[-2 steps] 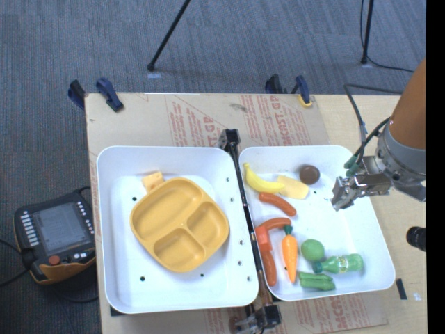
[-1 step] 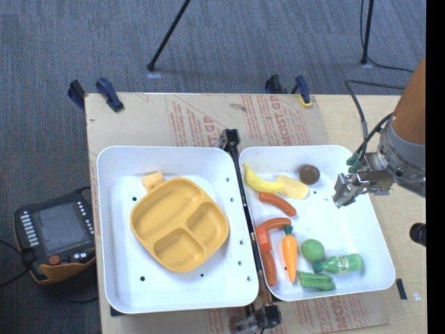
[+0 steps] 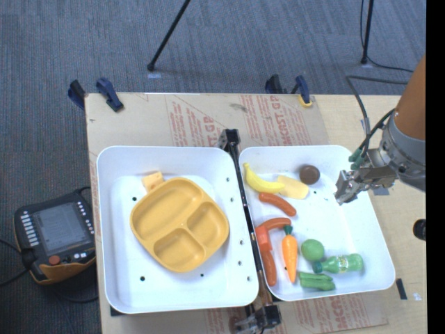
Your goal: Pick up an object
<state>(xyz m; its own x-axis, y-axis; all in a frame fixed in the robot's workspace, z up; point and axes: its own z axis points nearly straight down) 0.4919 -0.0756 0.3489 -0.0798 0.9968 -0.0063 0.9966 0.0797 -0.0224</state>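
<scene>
nothing lifted yet: the grey two-finger gripper (image 3: 345,192) hovers over the right white bin (image 3: 375,235), seemingly empty, though its finger spacing is unclear; the toy food, like the yellow plastic banana (image 3: 261,181), lies untouched.

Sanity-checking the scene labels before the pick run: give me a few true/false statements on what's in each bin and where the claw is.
1. The yellow divided plate lies in the left bin. True.
2. The banana lies in the left bin. False: it is in the right bin, near its top left corner.
3. The claw hangs over the right bin's upper right part. True.
4. The claw holds the carrot. False: the carrot lies in the bin, apart from the claw.
5. The brown ball sits beside the green bottle. False: the ball is near the bin's top, the bottle near its bottom.
</scene>
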